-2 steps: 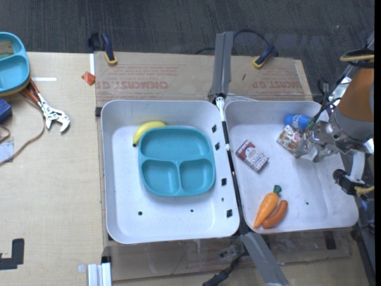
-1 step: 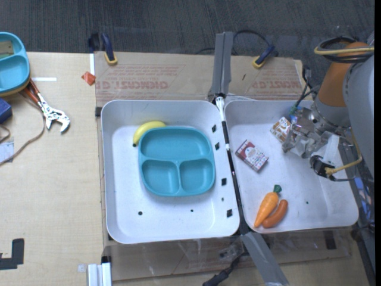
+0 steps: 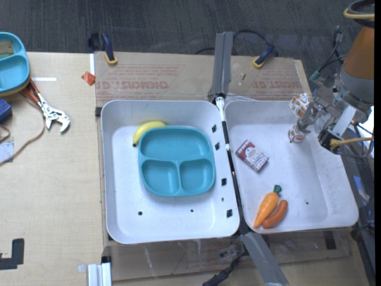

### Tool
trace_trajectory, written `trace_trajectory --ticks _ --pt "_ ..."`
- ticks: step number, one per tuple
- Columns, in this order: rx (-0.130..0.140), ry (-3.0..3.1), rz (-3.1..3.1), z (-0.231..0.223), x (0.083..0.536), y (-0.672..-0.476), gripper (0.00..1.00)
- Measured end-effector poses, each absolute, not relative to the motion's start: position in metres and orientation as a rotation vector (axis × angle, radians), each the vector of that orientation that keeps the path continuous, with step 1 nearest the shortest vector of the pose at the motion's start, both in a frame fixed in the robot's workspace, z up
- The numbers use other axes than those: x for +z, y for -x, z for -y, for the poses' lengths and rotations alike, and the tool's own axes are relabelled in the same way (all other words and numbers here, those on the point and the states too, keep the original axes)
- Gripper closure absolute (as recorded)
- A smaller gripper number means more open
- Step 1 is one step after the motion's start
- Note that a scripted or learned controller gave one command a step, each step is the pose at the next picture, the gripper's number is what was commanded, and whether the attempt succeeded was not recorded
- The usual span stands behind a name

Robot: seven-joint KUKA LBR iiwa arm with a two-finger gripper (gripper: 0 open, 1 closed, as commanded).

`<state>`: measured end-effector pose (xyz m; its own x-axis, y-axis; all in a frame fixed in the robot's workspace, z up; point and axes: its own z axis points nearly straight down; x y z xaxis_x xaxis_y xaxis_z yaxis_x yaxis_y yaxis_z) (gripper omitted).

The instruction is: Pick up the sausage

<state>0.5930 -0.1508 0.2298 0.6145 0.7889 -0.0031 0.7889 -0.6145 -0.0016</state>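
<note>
The sausage (image 3: 277, 214), short and orange-red, lies in the right bin (image 3: 309, 177) near its front edge. It rests against the right side of a carrot (image 3: 266, 208) with a green top. My gripper (image 3: 297, 134) hangs over the far right part of the same bin, well behind and to the right of the sausage, with nothing seen in it. The grey arm with its orange band (image 3: 361, 52) comes in from the upper right.
A small red and white box (image 3: 252, 156) lies in the right bin's middle left. The left bin (image 3: 119, 207) holds a teal divided plate (image 3: 177, 161) and a banana (image 3: 146, 129) behind it. A wrench (image 3: 50, 115) and a blue dish (image 3: 12, 61) lie on the bench at left.
</note>
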Motion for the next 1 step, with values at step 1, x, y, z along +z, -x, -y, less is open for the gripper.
trace_trajectory --ticks 1 --pt "0.007 2.841 1.341 0.1797 0.2648 -0.6165 1.0"
